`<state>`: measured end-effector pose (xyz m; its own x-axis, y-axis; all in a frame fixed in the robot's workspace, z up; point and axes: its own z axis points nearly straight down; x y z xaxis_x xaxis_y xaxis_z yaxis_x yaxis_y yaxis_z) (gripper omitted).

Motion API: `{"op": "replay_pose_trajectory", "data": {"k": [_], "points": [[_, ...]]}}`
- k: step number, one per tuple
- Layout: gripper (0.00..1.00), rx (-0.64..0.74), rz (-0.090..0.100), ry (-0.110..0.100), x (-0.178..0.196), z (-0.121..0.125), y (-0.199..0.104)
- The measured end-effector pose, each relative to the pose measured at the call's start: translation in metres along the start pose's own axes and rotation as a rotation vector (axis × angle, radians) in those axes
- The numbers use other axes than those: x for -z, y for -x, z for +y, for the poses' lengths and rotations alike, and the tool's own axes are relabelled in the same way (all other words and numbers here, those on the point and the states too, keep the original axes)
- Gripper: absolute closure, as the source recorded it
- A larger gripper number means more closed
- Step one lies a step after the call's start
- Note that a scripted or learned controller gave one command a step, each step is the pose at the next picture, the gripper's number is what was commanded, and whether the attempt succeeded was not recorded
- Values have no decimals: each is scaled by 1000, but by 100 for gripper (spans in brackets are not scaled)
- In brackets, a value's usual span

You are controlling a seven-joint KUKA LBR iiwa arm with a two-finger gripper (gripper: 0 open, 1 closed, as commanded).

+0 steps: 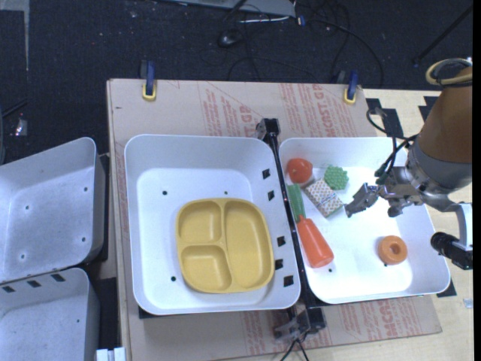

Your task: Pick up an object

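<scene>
While the gripper (362, 200) hangs open and empty over the right bin (421, 277), it should lower straight onto the patterned block (323, 197) just beside it, centred, avoiding the green ball (335, 177).

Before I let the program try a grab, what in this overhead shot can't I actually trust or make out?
- Gripper: small and dark in the camera view; finger state unreadable.
- Arm: cut off by the right edge.
- Patterned block: print too small to identify.
- Green stick: lies along the right bin's left wall, its lower end hidden by the orange-red cone.
- Green knobbly object: too small to identify.
</scene>
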<state>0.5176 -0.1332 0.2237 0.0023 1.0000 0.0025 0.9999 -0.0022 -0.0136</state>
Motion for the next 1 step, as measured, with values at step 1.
{"op": "replay_pose_trajectory", "data": {"k": [1], "points": [[0,3,-2,13,6,3,0]]}}
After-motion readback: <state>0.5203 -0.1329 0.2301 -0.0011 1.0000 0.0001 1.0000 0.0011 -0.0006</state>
